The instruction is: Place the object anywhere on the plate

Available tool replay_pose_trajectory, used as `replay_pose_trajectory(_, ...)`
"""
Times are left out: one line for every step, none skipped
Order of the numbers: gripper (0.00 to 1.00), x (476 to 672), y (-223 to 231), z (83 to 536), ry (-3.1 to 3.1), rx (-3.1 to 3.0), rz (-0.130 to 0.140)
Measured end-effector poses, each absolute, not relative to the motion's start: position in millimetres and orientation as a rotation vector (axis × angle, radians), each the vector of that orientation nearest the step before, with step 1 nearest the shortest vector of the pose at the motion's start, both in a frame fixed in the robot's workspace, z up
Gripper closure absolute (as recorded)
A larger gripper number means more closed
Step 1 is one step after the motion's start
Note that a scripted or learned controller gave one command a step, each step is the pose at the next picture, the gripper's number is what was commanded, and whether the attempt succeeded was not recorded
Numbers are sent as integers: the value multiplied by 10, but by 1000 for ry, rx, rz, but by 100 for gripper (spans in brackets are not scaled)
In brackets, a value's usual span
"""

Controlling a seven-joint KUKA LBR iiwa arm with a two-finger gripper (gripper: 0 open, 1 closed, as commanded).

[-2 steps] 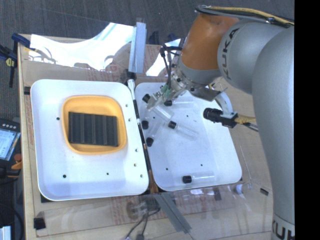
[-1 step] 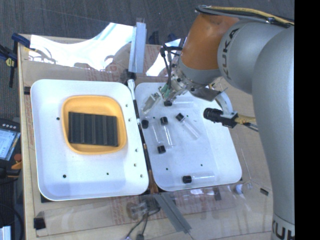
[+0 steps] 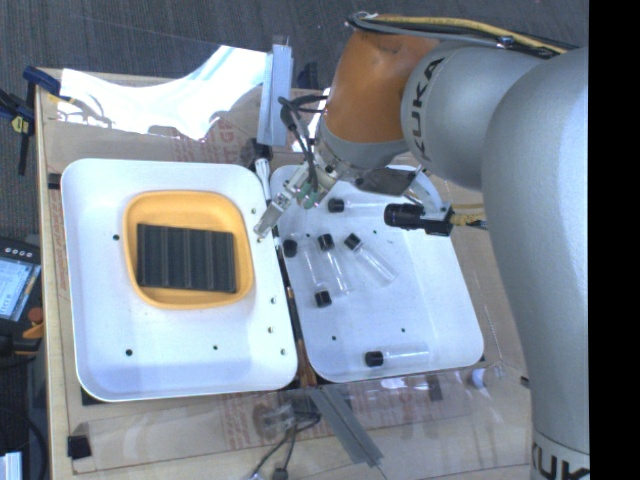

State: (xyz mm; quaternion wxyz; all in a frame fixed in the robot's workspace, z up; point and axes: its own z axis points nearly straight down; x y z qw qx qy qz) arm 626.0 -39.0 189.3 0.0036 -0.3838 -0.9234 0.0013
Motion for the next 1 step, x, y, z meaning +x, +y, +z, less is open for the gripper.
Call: replay_pose_trajectory(0,6323,143,1896,-2857,-1303,2)
